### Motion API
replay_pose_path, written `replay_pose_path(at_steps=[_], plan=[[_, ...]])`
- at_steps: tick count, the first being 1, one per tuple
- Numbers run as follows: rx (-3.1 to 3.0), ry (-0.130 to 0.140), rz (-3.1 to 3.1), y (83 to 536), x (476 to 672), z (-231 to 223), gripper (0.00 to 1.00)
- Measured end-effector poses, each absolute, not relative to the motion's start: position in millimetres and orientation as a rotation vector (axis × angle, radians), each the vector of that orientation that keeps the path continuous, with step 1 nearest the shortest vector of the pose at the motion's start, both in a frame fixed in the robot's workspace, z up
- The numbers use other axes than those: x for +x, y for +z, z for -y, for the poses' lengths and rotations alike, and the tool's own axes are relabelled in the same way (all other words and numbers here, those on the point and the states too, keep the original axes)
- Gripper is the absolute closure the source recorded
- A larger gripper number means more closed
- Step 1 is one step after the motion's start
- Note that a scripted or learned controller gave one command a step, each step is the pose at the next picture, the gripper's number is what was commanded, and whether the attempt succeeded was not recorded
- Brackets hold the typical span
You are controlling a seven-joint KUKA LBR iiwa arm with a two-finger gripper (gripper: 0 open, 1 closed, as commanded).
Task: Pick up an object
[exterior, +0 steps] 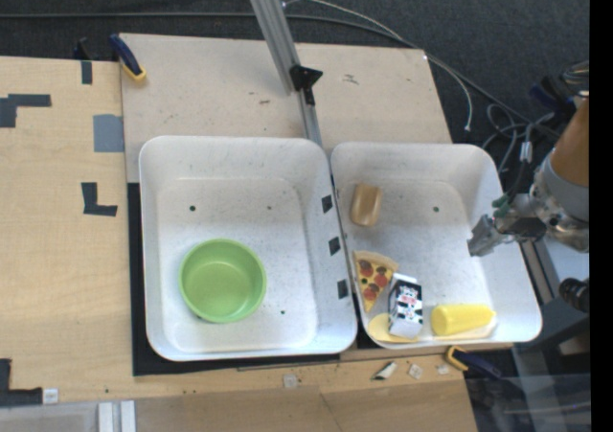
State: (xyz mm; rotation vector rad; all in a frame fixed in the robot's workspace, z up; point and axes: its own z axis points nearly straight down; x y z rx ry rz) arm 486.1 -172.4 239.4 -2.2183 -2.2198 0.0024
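Gripper (486,235) over the right bin's (479,164) right rim, nothing held, finger state unclear.

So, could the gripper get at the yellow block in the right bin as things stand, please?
Probably yes: the gripper sits at the right bin's right rim, and the yellow block lies just below it in view, top uncovered, though against the bin wall.

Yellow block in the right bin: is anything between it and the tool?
Nothing visible. The tool sits at the right bin's right rim, and bare bin floor lies between it and the yellow block. The small carton lies left of the block.
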Motion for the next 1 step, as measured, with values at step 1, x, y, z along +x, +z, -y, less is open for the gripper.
replay_pose_path(at_steps=[1], plan=[[-2.218, 0.002, 2.220, 239.4, 486.1, 172.4, 0.00]])
